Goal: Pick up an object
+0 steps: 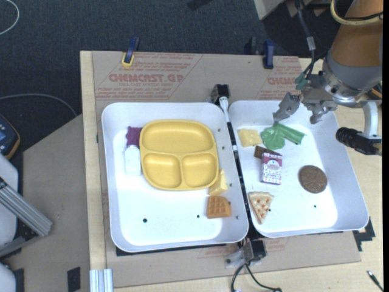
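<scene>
Nearest the camera, at the front edge of the bench, a black connector with trailing cables (pixel 250 253) sits between my two shallow white plastic bins. My left bin (pixel 121 224), glossy with rounded corners, bears a smooth yellow three-compartment tray (pixel 179 153); a purple item (pixel 133 135) and a white bottle-shaped item (pixel 132 160) lie against the tray's left side, and a square, grid-textured waffle piece (pixel 218 207) lies just beyond its front right corner. My right bin (pixel 346 215) holds a triangular pizza slice (pixel 261 206) near its front left, a flat brown round disc (pixel 312 179) with a matte surface toward the right, a small upright red-and-white carton (pixel 271 166) near the centre, a pale yellow wedge like cheese (pixel 248 137) at the rear left, and a crumpled green leafy item (pixel 281 135) at the rear centre. Both bins rest on a tan protective sheet printed with red lettering (pixel 149 78). My gripper (pixel 302 109) hangs over the rear of the right bin, directly above and just right of the green leafy item, with the arm reaching in from the right, wrist tilted downward. Its two grey fingers (pixel 286 107) stand spread apart, released, with nothing between them. None of the objects is lifted; all lie on the bin floors.
</scene>
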Motion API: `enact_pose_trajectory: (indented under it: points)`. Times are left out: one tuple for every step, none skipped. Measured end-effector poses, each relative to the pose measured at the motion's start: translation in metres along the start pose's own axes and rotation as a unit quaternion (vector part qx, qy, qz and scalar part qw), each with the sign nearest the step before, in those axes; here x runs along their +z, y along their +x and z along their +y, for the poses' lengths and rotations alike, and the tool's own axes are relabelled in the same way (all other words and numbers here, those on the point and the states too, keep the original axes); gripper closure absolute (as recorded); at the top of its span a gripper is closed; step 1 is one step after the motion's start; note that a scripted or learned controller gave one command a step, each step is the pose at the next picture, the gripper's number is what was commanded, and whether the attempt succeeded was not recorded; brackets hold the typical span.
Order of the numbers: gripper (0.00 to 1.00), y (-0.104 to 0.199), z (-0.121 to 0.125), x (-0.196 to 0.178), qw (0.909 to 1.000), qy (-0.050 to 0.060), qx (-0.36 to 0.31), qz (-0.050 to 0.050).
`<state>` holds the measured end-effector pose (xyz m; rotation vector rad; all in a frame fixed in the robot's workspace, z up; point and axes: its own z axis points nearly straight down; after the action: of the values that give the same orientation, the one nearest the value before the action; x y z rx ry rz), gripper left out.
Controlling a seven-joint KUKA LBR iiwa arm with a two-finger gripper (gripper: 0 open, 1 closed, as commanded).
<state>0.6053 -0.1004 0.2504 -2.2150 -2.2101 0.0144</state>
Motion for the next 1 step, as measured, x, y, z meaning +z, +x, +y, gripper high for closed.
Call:
enact_pose_trajectory:
  points:
    - [0.0,0.0001,0.0021,-0.0078,1.0,-0.007,-0.001,-0.001]
